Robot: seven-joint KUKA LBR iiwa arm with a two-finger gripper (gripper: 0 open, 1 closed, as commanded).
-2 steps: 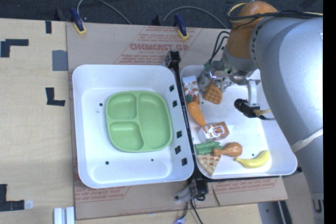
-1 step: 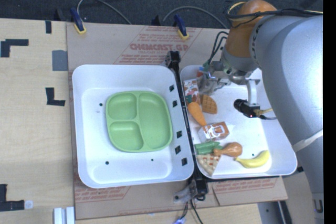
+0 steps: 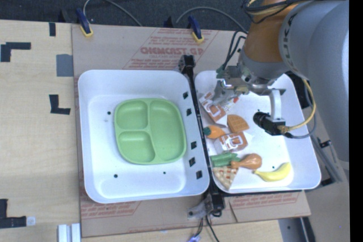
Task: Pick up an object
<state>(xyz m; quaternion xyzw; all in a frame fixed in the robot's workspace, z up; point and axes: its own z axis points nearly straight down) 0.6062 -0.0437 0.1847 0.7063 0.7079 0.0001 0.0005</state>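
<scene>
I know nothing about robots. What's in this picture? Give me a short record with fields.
arm: grey with an orange band, reaching in from the right over the right bin
gripper: low over the far left part of the right bin, above a small packet
left bin: holds a green divided plate
right bin: holds toy food along its left and near side
toy food: banana, drumstick, carrot, waffle-like wedge
held object: none seen between the fingers

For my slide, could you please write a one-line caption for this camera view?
KUKA arm's gripper over toy food in the right bin; a green divided plate lies in the left bin.
</scene>
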